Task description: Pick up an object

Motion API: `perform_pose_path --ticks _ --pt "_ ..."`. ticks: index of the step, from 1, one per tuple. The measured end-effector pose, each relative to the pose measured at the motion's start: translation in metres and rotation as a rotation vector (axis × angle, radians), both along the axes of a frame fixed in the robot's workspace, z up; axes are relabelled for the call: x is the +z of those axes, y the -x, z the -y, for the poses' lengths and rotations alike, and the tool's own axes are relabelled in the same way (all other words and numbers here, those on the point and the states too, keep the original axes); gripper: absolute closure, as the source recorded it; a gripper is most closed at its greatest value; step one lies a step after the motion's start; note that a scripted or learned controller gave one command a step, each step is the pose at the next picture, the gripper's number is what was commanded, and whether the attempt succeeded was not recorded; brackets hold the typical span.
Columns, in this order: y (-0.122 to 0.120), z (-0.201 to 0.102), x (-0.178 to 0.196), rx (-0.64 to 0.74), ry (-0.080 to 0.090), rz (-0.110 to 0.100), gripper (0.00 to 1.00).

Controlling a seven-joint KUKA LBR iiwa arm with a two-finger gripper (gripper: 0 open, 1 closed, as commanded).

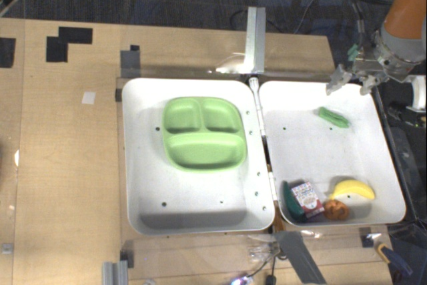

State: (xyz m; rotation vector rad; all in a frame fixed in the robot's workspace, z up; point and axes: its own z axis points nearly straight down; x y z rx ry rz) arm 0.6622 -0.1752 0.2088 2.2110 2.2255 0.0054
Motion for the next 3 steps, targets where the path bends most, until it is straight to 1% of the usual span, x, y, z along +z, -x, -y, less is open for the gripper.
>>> perform_pose_path --ticks 1,2,3 --pt "-0.008 0.03 -0.067 -0.019 0.002 -0.001 0.0" --pt "0.006 0.017 -0.12 0.14 0.002 0.003 0.0" --pt "0.003 0.017 -0.106 0.143 0.006 0.01 1.0"
